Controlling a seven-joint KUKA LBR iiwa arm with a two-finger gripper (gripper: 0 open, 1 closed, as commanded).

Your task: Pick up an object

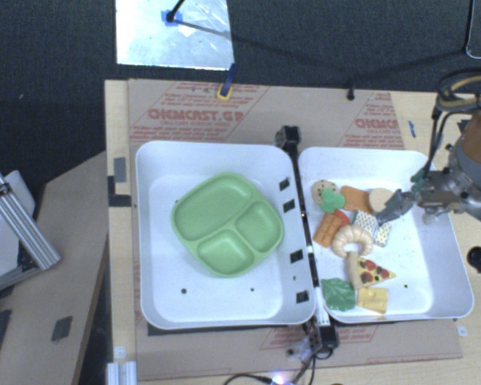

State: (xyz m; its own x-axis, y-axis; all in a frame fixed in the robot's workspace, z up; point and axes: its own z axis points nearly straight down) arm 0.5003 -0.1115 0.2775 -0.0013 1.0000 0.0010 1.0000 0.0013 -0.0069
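The right bin [433,251] holds a heap of toy food. In it lie a speckled cookie [325,189], a green broccoli piece [332,201], an orange slab [354,197], a beige round piece [379,199], an orange sausage [327,228], a croissant [353,237] and a checkered wafer [367,227]. Nearer the front lie a pizza slice [375,273], a green leaf [338,293] and a yellow cheese block [373,299]. My gripper [391,208] reaches in from the right, its tip just right of the wafer and below the beige piece. I see nothing held in it.
A green divided plate [227,224] lies in the left bin [160,287]. A black divider with clips [301,231] runs between the bins. The right bin's right half is bare white floor. A cable loop [465,83] hangs above the arm's wrist.
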